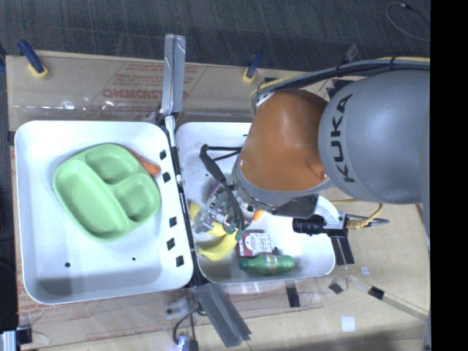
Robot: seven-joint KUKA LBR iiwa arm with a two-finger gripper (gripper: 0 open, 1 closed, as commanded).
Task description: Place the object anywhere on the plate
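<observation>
The green plate (108, 190) lay in the left bin (36, 269), a small orange piece (151, 168) touching its far right rim and bare white floor all round it. In the right bin (322, 265) the gripper (219, 214) hung low over a yellow banana (217, 246), beside a red packet (255, 244) and a green bottle (268, 264). Whether it was apart or together I could not tell. A good pick likely needed a straight lift clear of the divider (175, 203) before crossing left.
</observation>
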